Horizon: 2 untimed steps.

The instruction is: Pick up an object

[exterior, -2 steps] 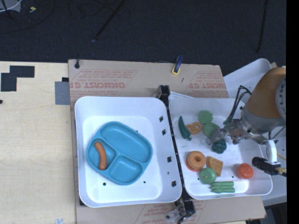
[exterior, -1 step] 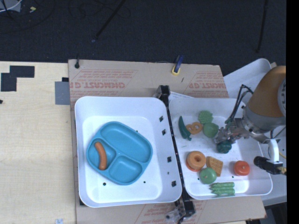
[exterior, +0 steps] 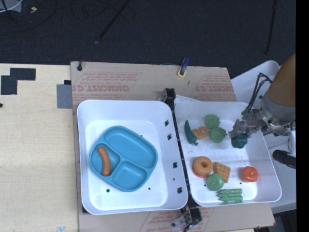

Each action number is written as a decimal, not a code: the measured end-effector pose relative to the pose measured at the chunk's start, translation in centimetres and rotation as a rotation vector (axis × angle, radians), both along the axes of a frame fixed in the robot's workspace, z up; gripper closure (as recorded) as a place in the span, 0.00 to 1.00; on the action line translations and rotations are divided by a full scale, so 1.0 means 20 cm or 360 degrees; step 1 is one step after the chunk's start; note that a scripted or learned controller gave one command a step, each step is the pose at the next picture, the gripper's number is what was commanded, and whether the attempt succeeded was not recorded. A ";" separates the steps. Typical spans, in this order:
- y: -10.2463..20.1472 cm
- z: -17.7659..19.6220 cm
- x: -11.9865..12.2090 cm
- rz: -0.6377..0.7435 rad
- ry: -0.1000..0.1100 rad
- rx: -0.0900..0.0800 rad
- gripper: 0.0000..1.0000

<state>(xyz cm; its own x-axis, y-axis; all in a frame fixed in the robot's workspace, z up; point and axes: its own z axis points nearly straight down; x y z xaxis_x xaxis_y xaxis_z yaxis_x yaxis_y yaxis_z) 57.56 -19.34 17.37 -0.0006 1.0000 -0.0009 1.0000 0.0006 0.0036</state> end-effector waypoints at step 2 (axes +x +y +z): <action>0.20 0.29 -0.09 0.0002 0.0011 0.0006 1.00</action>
